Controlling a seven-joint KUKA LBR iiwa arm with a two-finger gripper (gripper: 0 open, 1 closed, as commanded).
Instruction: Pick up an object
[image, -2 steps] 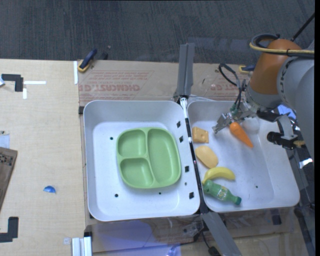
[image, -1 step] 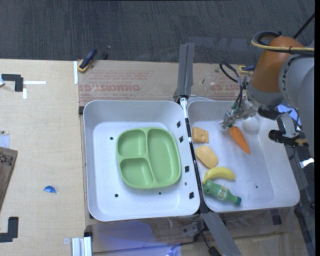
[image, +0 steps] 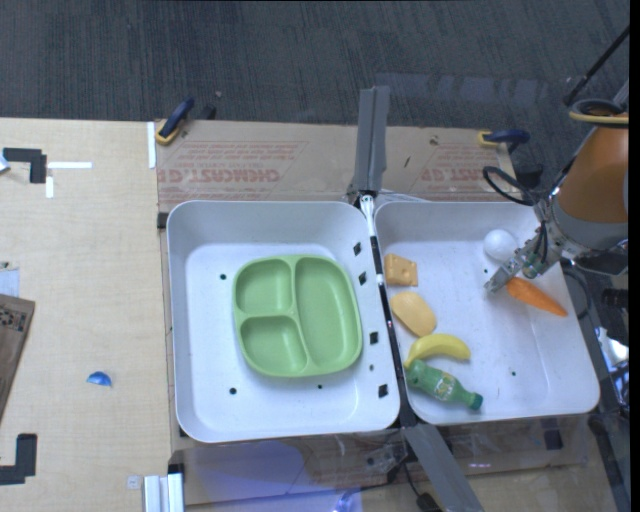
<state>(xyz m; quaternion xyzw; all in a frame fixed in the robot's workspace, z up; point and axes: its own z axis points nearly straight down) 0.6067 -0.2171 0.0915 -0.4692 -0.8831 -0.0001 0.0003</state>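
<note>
- Leftmost, the left bin (image: 190, 300) carries a green divided plate (image: 298, 316) near its middle, well apart from the arm's working area.
- Across the divider, along the left edge of the right bin (image: 560, 395), lie a small orange-yellow block (image: 401, 270) toward the far side, a pale yellow oval piece (image: 414, 312) just nearer, then a banana (image: 439, 348) and a green bottle (image: 444, 387) lying on its side toward the near-left corner; banana and bottle lie so close that they may be touching.
- Farther right, toward the far-right corner, a white ball (image: 497, 243) sits just beside the gripper (image: 510, 270), which hangs low over the bin floor on the grey-and-orange arm (image: 595, 190).
- Immediately right of the gripper, an orange carrot (image: 536, 296) lies tilted near the right edge, its thick end touching or nearly touching the fingertips; this looks the likeliest target.
- Finger spread cannot be read at this size, and nothing is seen between the fingers, so no grasp can be claimed.
- Risks, as judged from here: the gripper appears set at the carrot's end rather than its middle, so a closing could pinch only the tip and let the tapered, smooth body slip or swing out on the lift.
- A descent slightly off line could nudge the ball, which would roll freely, or push the carrot against the right wall, beyond easy reach.
</note>
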